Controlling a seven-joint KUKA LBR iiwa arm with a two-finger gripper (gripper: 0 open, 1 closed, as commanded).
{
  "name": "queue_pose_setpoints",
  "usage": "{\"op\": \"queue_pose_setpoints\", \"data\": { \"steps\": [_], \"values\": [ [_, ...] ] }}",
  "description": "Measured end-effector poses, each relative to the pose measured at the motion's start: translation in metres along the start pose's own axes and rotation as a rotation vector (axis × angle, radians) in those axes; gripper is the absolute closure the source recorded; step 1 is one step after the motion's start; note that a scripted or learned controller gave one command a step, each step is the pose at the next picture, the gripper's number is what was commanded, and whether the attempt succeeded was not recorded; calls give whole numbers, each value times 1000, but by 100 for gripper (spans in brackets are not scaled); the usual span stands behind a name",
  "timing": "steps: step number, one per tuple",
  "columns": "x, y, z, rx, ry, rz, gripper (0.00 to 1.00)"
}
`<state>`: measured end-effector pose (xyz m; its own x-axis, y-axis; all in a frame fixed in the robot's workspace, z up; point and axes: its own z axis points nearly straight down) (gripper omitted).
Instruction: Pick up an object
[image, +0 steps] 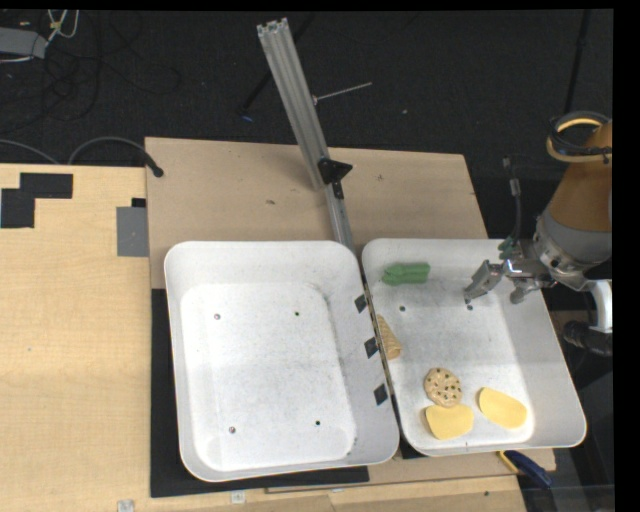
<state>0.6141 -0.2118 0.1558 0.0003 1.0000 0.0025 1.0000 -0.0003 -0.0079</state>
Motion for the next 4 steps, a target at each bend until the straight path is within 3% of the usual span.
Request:
{"op": "queue_pose_setpoints", "data": {
  "steps": [1, 2, 4],
  "values": [
    [6, -6, 63, 1, 1, 0, 0],
    [4, -4, 49, -5, -2, 2, 100],
    [1, -1, -69, -12, -4, -1, 100]
  ]
}}
